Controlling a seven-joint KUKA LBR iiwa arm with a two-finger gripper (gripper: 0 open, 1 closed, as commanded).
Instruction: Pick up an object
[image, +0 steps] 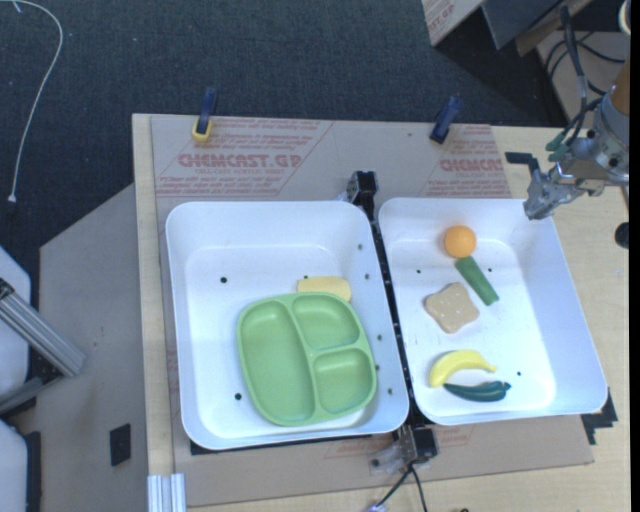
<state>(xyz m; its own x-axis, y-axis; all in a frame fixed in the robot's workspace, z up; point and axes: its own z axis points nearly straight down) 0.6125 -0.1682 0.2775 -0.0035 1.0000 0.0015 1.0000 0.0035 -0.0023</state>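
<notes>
Grey pincer (541, 203) over right bin's (570, 300) corner

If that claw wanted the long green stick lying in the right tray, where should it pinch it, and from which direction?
Probably at the middle of the green stick, coming straight down from above. It lies flat and slanted, so the gripper should turn to close across its narrow width. The orange ball sits at its upper end and the tan bread slice is close beside its lower half, so the middle offers the most room.
</notes>
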